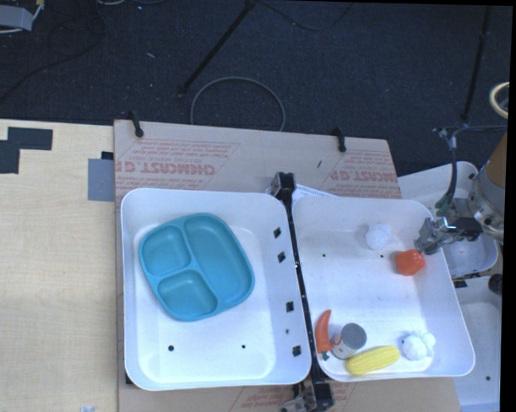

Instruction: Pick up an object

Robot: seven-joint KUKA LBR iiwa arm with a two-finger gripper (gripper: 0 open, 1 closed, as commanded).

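The right bin point(357, 285) holds several small objects. An orange round piece point(410, 262) lies near its right wall, with a white lump point(379, 237) just to its left. Along the front wall lie a red-orange chili-shaped piece point(323, 330), a grey cylinder point(351, 337), a yellow corn cob point(372, 359) and a small white object point(416, 345). My gripper point(433, 234) hangs over the right wall of this bin, just above and to the right of the orange piece. Nothing shows between it and any object.
The left bin point(143, 340) holds a blue divided plate point(195, 265). A black divider point(291, 278) runs between the bins. Cardboard lies beneath them, a wooden bench surface extends to the left, and cables and a stand sit on the dark floor behind.
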